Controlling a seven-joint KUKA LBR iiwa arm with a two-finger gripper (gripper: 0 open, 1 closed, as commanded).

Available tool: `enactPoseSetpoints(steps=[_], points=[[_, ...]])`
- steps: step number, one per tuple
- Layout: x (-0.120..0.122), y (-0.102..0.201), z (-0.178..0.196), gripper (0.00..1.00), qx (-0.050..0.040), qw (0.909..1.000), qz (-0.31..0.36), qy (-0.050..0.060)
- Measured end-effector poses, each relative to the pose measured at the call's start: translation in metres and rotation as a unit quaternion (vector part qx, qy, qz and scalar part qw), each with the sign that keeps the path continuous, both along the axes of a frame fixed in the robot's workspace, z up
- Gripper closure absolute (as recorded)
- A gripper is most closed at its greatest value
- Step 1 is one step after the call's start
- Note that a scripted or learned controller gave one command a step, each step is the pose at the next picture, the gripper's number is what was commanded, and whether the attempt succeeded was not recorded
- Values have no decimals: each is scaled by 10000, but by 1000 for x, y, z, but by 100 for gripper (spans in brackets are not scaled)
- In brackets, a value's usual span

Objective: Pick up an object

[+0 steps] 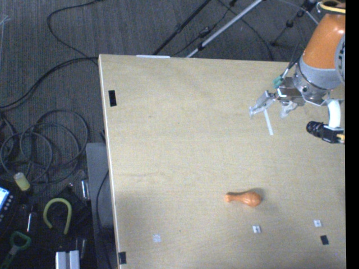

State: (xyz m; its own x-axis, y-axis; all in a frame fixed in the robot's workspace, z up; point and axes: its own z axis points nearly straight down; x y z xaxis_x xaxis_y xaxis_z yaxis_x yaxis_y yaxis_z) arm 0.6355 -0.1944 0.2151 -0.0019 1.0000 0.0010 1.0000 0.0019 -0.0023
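1. We see a pale wooden counter point(185, 150) filling most of the view, with grey carpet along its far and left sides.
2. The grey arm with the orange band point(324, 43) reaches in over the counter's right edge, towards the far right corner.
3. Its two-finger gripper point(273, 110) hangs above the counter surface, tilted to the left, with the metal fingers point(259, 106) spread apart and nothing between them.
4. A thin pale stick-like streak runs down from the gripper; we cannot tell what it is.
5. The small orange object with a round bulb and a narrow neck, shaped rather like a pear or a little gourd point(244, 198), lies on its side on the counter, nearer the near edge and right of the middle, neck pointing left.
6. It lies well apart from the gripper, untouched.
7. A black mark point(112, 98) sits close to the left edge, and small pale and dark tags point(257, 228) dot the near right part.
8. On the carpet left of the counter we see looped black cables point(45, 144) and a green U-shaped piece point(58, 213).
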Motion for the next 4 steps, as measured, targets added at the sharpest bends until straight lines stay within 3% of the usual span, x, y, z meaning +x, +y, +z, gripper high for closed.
enactPoseSetpoints(steps=[1, 2, 3, 4], points=[[33, -17, -61, 0, -24, 9995, 300, -2], [33, -29, -117, 0, -15, 9823, 1872, -6], [33, 14, -131, 0, -9, 9650, 2621, -9], [34, 14, -120, 100, -12, 9651, 2620, -25]])
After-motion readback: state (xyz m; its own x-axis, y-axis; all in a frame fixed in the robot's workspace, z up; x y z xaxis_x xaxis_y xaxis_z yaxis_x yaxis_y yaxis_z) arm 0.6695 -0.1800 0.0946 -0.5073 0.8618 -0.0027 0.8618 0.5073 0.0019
